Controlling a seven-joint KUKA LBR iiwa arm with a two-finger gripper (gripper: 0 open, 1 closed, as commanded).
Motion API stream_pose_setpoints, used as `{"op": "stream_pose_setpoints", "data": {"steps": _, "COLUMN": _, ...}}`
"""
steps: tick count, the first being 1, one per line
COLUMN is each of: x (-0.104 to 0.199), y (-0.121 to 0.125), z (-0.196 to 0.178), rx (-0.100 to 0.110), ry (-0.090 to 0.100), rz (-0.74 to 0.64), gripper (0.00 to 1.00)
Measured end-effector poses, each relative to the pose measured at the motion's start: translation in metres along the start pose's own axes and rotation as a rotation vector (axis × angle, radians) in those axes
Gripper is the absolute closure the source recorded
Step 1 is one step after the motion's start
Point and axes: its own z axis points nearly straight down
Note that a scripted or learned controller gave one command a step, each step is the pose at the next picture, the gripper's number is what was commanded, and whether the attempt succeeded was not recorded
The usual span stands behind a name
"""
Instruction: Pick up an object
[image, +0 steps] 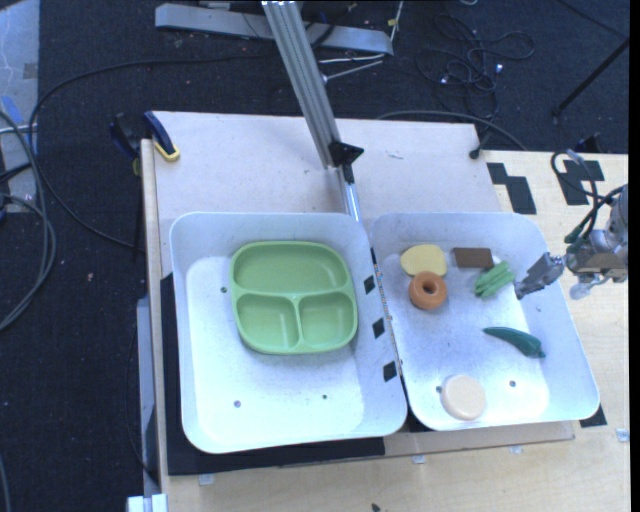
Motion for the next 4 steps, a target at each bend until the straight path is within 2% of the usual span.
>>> {"op": "stream_pose_setpoints", "data": {"steps": 2, "x": 0.005, "y": 0.009, "z": 0.12, "rx": 0.005, "ry": 0.003, "rz": 0.0, "gripper": 0.0}}
{"op": "stream_pose_setpoints", "data": {"steps": 3, "x": 0.004, "y": 0.014, "z": 0.166, "rx": -0.013, "ry": -0.005, "rz": 0.001, "gripper": 0.0}}
{"op": "stream_pose_setpoints", "data": {"steps": 4, "x": 0.004, "y": 0.016, "z": 0.153, "rx": -0.018, "ry": -0.006, "rz": 0.0, "gripper": 1.0}}
